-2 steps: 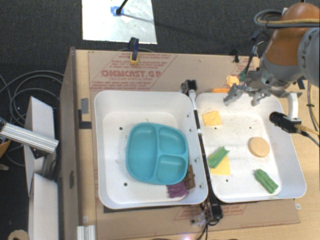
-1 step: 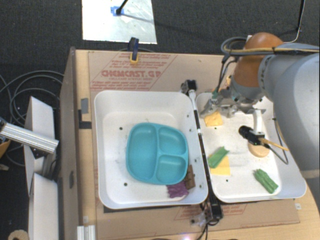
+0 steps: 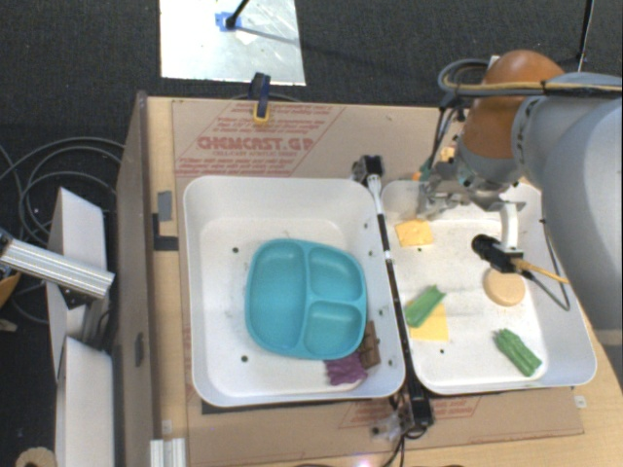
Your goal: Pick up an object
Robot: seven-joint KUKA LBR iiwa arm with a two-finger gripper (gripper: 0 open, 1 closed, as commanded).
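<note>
Two bins on a cardboard-covered surface (image 3: pixel 292 139), described from the lower edge of the frame upward.

Lower centre: a purple piece (image 3: pixel 343 370) and a brown piece (image 3: pixel 370 348) lie pressed into the corner of the left bin (image 3: pixel 192 290), beside the plate (image 3: pixel 307 298). The plate is teal and divided, and it fills the middle of that bin, leaving little room for a reach.

Lower right: in the right bin (image 3: pixel 462 261) the loose items lie apart, each with space around it. They are a green stick (image 3: pixel 518 351), a green strip (image 3: pixel 423 305) overlapping a yellow wedge (image 3: pixel 433 326), and a tan disc (image 3: pixel 504 289) towards the right wall.

Above these, the yellow square (image 3: pixel 414 233) lies flat close to the divider, apart from the other items.

Upper right: the gripper (image 3: pixel 438 200) points down over the far end of the right bin, just above the yellow square in the frame. Whether it is open or closed cannot be told, and nothing is seen held in it. Its position suggests the yellow square is the likely candidate for the pick. The square's flatness and the nearby wall may make the pick difficult.
</note>
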